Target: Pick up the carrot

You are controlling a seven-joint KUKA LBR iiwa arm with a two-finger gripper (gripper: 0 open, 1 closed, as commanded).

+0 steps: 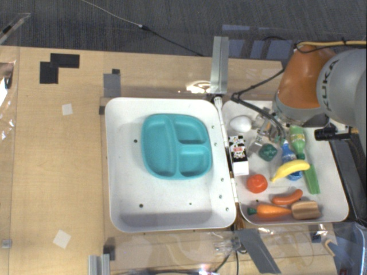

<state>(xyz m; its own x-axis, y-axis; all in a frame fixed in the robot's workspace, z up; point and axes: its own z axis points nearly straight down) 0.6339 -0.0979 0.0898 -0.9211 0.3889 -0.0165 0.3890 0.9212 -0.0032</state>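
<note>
The carrot (271, 211) lies at the near edge of the right bin (335, 179), close to its front-left corner, with its long axis running roughly left to right across the view — the green-tipped end points toward the bins' shared wall and the thicker orange end butts up against a brown bread roll (305, 209) on its right. Just behind it sits a sausage (287, 197), near enough that the two almost touch, and a tomato (257, 183) rests a little farther back and to the left. The gripper (268, 132) hangs over the far part of the same bin, near a white egg-like ball (240, 123) and a dark green piece (267, 151), so the carrot lies well apart from it, toward the camera and almost straight down the view, with a banana (291, 169), the tomato and the sausage in between. The coming move therefore seems to call for a traverse to the front of the bin and a wrist turn that sets the closing direction across the carrot's short width, front to back. The gripper's tip is a tangle of metal and cable at this angle — whether it is spread or pressed together cannot be told, and nothing is visibly pinched in it.
</note>
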